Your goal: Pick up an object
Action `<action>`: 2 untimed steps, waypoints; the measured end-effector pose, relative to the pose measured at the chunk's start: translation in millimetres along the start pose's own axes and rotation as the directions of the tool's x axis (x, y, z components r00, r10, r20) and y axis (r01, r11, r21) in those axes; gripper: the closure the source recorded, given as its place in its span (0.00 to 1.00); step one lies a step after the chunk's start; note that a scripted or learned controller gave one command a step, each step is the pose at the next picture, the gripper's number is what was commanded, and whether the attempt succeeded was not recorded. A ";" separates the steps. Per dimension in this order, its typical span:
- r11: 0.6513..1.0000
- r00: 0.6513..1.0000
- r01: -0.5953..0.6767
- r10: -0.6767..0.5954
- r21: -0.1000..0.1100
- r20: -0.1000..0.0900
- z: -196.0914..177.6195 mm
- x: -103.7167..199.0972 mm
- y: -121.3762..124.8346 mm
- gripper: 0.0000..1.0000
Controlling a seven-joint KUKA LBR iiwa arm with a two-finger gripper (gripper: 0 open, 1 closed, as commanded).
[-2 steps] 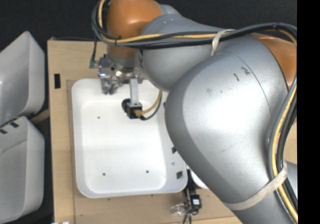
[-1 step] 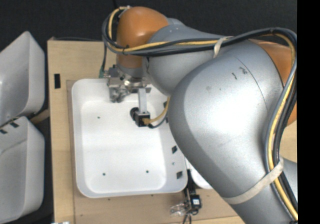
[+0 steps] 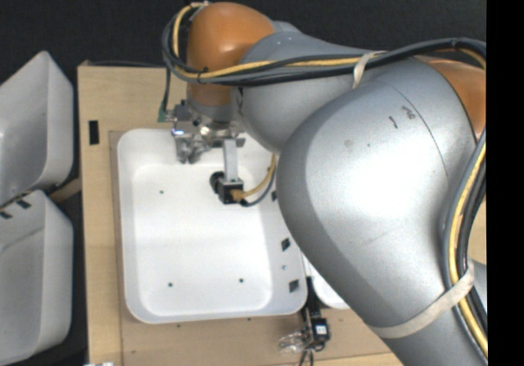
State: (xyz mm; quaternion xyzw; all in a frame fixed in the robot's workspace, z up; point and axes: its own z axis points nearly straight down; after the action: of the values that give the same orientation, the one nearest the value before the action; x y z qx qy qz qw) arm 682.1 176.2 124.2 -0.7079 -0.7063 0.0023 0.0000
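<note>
Nearest, at 6 o'clock of the bench: small metal-and-black bit on the wood by the front edge, just off the white bin at its 5 o'clock corner

White bin sits mid-bench; floor is bare white w/ a few tiny dark dots. Two small black marks on its rim at 3 o'clock

Second bin: a sliver of white rim at 4 o'clock of the first, rest hidden under the arm

Arm comes in from 3 o'clock, big grey link covering the right half. Yellow & black cables run along it toward the wrist

At 9 o'clock, off the bench: two white moulded shapes, one near, one farther

Farther back, the gripper hangs over the white bin at approx 12 o'clock, just inside the far rim, pointing down. Grip state: can't tell, too small & blurred

Obj to pick: can't tell where it lies

Above the gripper, orange band at 12 o'clock. Black slot in the bench at 10 o'clock, beside the bin's far corner
</note>
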 end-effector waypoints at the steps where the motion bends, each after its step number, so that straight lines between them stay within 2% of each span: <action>1: 1.000 1.000 0.009 -0.010 -0.018 -0.009 -120.5 48.4 8.8 1.00; 2: 1.000 1.000 0.009 -0.009 -0.012 -0.007 -183.5 44.7 7.8 1.00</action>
State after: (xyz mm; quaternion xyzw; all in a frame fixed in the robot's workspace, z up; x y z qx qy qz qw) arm 690.6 221.4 307.5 -0.7047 -0.7094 -0.0041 -0.0017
